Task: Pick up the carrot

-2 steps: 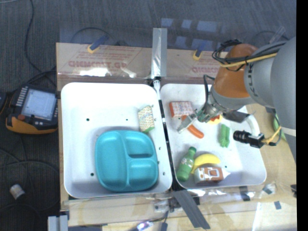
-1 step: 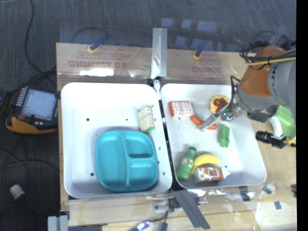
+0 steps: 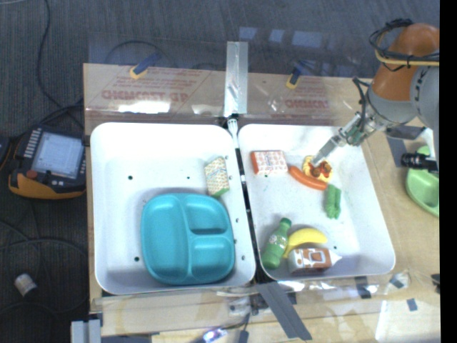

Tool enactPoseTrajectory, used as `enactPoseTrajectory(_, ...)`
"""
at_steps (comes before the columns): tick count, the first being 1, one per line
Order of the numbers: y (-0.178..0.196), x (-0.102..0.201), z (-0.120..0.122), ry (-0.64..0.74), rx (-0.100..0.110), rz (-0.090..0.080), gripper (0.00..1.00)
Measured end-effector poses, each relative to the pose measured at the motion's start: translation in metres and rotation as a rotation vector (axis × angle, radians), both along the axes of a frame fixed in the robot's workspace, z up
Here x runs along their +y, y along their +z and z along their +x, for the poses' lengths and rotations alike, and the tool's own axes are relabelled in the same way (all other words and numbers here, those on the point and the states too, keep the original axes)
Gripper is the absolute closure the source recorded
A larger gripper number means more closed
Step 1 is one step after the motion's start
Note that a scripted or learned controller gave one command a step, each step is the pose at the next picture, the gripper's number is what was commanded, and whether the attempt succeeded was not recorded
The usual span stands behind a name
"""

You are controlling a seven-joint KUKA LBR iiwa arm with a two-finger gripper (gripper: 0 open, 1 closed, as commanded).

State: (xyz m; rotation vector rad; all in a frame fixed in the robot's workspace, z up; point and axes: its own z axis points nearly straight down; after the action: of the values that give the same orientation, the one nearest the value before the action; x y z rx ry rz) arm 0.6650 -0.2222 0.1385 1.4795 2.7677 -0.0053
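The slim orange carrot lies unlifted on the floor of the right-hand white bin, the grey two-finger gripper just above it, its grip impossible to tell, so pickup remains.

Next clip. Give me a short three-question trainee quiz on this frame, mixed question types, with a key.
1. True or false: the carrot lies in the left bin.
2. What lies right of the carrot's lower end? A) green vegetable B) teal tray C) banana
3. Which item stands beside the green bottle at the right bin's front?

Key: 1 false, it is in the right bin, near the tool. 2 A. 3 the banana.
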Motion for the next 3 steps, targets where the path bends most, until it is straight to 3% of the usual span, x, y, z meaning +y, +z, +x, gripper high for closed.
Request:
enactPoseTrajectory(1,-0.046,0.038,-0.030,0.209,-0.013,-0.006,0.00)
enactPoseTrajectory(2,-0.046,0.018,-0.010,0.352,-0.001,0.001,0.00)
enactPoseTrajectory(3,-0.045,-0.001,-0.055,0.380,-0.015,-0.005,0.00)
